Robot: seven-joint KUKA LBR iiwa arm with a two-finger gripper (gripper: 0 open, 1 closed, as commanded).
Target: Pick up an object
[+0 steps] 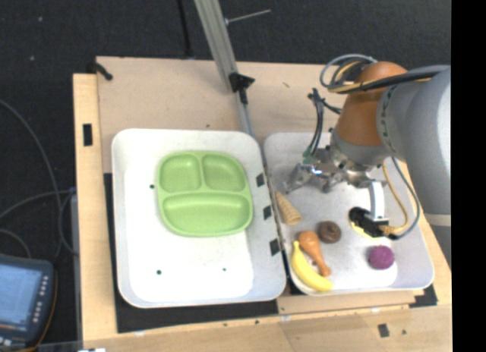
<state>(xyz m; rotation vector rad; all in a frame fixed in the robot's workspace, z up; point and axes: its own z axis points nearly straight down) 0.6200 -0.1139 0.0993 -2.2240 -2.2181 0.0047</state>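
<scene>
Arm hangs over right bin [425, 267], gripper [315, 176] low at its upper left near the cone [288, 208]; can't tell gripper state. Banana [310, 273], drumstick [313, 249], donut [329, 231], purple ball [380, 257] loose on bin floor, nothing held. Green plate [205, 193] in left bin [137, 267].

Just one camera here, sitting fixed above the surface [190, 92] and looking down at a slant, far enough back that it's taking in both white bins [137, 214], with the arm [414, 130] coming in from the right.
</scene>
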